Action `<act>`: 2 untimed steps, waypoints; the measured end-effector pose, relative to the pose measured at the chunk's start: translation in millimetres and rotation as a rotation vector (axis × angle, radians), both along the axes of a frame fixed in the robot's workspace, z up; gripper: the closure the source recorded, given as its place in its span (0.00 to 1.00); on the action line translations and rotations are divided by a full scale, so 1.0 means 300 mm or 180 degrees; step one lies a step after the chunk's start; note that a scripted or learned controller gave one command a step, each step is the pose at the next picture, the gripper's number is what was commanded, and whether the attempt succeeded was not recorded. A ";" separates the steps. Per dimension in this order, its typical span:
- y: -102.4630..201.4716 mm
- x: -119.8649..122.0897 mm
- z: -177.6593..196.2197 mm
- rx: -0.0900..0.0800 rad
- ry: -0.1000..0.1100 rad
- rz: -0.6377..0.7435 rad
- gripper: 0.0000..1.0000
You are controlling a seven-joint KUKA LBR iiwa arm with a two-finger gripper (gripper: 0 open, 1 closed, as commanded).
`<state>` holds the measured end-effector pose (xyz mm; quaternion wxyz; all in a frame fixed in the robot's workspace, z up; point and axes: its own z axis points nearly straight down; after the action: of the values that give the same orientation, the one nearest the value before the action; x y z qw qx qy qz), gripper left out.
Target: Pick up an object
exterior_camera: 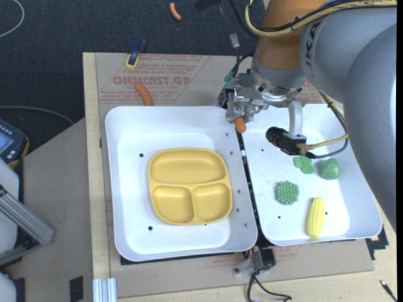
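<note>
My gripper hangs over the far left corner of the right bin, next to the wall shared with the left bin. A small orange piece pokes out from between the fingertips, so the fingers look shut on it. Further into the right bin lie a round bumpy green thing, a yellow corn cob, a small green piece and a rounder green piece.
The left bin holds a yellow divided plate. Behind the bins, on the brown board, lie an orange sausage-like thing and a blue and yellow clip. Another orange bit lies on the dark floor.
</note>
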<state>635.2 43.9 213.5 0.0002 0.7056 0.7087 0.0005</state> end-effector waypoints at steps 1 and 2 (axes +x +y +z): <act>-0.023 0.030 0.039 -0.0002 -0.0008 -0.0011 1.00; 0.002 0.018 0.022 -0.0003 0.0008 -0.0011 1.00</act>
<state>640.6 44.5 220.0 -0.0005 0.7068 0.7074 -0.0007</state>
